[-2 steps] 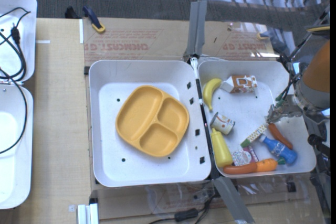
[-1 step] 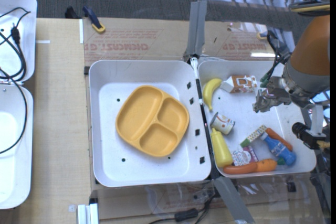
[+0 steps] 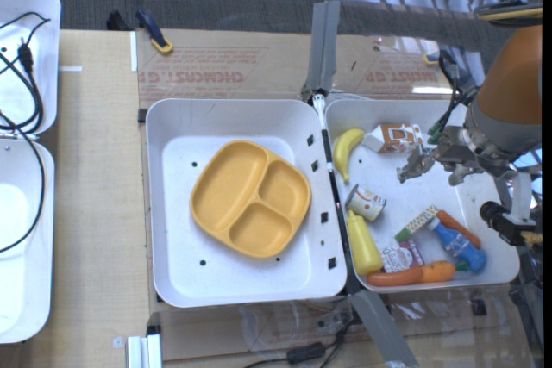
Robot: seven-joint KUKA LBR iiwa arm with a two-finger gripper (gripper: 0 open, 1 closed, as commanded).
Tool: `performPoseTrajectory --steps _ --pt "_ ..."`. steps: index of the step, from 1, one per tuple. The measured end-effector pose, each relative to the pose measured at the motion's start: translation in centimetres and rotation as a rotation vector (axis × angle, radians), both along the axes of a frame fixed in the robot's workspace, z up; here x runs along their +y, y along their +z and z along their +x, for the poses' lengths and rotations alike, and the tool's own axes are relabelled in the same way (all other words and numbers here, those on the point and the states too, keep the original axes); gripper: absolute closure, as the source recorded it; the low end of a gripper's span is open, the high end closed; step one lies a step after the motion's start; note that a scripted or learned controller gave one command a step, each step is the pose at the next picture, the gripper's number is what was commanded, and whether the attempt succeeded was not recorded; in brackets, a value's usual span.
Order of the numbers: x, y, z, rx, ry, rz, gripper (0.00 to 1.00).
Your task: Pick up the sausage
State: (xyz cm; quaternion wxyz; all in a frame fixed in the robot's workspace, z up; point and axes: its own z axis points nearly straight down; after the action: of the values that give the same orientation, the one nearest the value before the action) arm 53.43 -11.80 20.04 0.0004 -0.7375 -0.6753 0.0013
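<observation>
The hand [image 3: 435, 168] hovers with fingers spread, holding nothing, above the right bin [image 3: 509, 267]; the sausage [image 3: 398, 277] lies along that bin's near wall, well apart from the hand.

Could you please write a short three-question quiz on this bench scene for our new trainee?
1. True or false: the yellow plate lies in the right bin.
2. Which lies nearest the right bin's front wall? A) banana B) sausage C) milk carton
3. Fill in: the gripper hangs above the ___ bin.

Key: 1. False, it lies in the left bin. 2. B. 3. right.
</observation>
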Motion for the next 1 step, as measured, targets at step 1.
performPoseTrajectory --steps 1 --pt "-0.55 4.24 1.01 0.000 0.000 -0.001 0.00"
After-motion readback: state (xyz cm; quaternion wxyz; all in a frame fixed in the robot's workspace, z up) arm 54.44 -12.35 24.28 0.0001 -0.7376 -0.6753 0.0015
